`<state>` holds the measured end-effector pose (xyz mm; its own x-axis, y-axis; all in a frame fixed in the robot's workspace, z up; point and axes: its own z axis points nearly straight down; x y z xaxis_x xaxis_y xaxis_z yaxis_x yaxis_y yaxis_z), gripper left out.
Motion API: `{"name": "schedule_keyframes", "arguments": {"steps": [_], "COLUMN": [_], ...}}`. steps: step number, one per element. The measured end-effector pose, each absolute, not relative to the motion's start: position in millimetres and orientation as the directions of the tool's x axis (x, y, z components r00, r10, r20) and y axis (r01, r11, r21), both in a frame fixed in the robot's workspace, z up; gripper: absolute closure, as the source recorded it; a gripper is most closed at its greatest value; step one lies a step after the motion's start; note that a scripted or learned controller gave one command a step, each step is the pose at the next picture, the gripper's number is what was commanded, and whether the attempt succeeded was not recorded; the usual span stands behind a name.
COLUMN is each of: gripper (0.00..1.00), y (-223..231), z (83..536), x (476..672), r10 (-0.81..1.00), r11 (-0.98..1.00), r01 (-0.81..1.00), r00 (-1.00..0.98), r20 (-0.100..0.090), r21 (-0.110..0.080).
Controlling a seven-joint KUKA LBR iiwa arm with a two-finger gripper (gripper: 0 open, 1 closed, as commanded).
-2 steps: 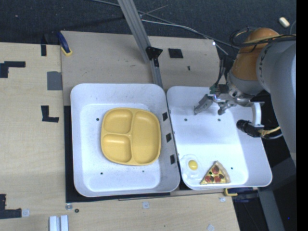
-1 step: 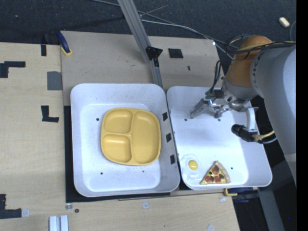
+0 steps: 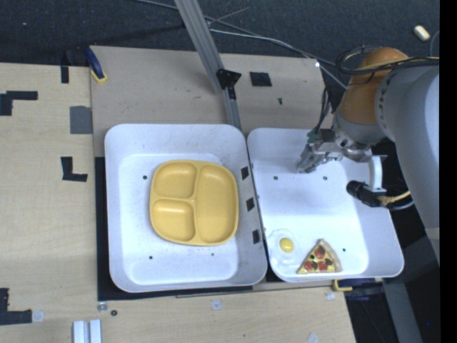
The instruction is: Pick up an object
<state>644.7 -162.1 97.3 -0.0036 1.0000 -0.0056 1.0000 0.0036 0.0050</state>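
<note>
Over the right bin (image 3: 371, 259), near its far side, the tool (image 3: 308, 161) hangs above bare white floor, gripping nothing; whether it is released or clenched I cannot tell. Down at that bin's near edge a fried egg (image 3: 283, 245) lies just beside a pizza slice (image 3: 320, 258); the left bin (image 3: 128, 191) carries a yellow divided plate (image 3: 194, 201).

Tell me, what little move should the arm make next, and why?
Probably travel toward the near edge of the right bin, to above the pizza slice and fried egg. The gripper hangs over bare floor at the bin's far side, nothing under it.
</note>
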Motion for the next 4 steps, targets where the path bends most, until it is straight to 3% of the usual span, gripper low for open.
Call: {"name": "schedule_keyframes", "arguments": {"steps": [1,3,4], "gripper": [1.00,1.00,1.00], "y": [-170,-181,-134], "z": [149,244,237], "x": [639.6,650.1,640.4], "r10": [1.000,1.000,1.000], "r11": [0.001,0.002,0.004], "r01": [1.000,1.000,1.000], "r00": [-0.001,-0.002,-0.004], "r20": [-0.001,-0.001,0.000], "r21": [0.002,0.004,-0.002]}}
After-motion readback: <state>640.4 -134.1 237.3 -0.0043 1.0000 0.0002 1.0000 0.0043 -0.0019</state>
